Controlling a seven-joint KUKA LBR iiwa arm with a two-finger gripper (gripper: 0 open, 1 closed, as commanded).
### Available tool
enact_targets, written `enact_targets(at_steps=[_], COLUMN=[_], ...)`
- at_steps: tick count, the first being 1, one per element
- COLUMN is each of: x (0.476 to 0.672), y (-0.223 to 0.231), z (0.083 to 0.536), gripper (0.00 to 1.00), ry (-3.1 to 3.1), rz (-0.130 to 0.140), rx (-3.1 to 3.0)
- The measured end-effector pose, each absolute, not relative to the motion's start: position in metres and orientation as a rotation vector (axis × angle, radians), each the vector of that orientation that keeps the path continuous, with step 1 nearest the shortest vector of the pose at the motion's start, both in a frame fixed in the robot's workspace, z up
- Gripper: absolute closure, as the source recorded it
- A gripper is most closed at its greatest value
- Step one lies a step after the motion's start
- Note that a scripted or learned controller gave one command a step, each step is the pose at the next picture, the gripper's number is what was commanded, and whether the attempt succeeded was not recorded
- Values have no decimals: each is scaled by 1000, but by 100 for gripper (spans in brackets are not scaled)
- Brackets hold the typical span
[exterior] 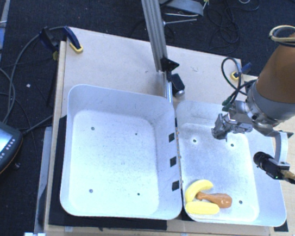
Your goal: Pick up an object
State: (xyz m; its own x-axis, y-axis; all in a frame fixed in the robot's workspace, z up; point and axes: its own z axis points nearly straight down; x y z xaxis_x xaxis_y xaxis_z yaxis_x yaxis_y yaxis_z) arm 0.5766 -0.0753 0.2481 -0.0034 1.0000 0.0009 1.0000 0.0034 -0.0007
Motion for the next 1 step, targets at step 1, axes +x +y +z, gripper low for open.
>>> enact_targets(at_steps=[1], x=[597], y=[-17], z=[240], gripper=[100], ry=[-2226], rz=[0], rx=[-2215])
